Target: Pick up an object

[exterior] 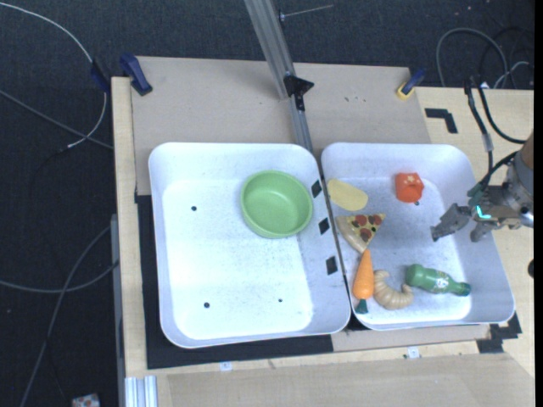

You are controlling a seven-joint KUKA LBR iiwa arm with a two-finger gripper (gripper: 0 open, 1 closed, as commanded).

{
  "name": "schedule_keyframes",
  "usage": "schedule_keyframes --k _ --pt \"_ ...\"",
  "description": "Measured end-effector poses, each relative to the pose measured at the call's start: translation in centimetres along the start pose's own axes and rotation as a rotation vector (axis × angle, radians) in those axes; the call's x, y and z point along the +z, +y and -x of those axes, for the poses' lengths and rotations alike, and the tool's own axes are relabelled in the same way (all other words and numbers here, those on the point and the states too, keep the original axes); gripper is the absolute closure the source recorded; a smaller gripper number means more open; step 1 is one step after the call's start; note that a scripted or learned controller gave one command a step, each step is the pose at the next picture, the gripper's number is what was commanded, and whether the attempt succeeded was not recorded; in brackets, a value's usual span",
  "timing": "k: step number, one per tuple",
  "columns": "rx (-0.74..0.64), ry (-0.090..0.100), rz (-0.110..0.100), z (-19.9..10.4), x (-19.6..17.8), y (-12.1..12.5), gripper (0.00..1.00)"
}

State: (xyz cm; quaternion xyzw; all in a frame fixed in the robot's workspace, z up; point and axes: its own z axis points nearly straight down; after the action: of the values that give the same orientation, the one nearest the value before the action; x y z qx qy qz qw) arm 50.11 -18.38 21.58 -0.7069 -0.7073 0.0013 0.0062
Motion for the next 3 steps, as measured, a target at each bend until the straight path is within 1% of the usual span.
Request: schedule_keyframes --k 1,2,3 --pt "-0.001 -0.001 0.004 0.0 -0.2 0.1 0.0" --pt "0.001 0.002 -0.005 -0.5 6.0 -0.6 0.0" --pt "0.0 0.001 -0.002 -1.2 12.2 -0.2 0.0"
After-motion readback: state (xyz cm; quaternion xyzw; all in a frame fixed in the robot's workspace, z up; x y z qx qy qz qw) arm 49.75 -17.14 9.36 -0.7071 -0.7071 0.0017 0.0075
